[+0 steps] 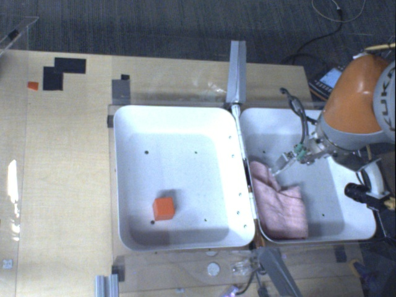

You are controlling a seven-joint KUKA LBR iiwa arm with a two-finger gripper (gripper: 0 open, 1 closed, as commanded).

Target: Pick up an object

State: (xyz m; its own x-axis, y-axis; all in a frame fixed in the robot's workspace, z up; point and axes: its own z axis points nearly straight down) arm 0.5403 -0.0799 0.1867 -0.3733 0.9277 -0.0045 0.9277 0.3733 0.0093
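Right now my gripper (276, 168) hangs low in the right bin (346, 228), its tip touching the top corner of the pink cloth (281, 204) beneath it. Well off to my left, an orange block (164, 208) sits in the other bin (179, 129).

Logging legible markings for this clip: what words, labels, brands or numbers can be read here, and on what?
No text reads for certain.
Arm: dark marks at the frame's right edge, cut off, unreadable.
Orange cube, pink cloth, both bins: no markings.
Bench: plain black shapes, no lettering.
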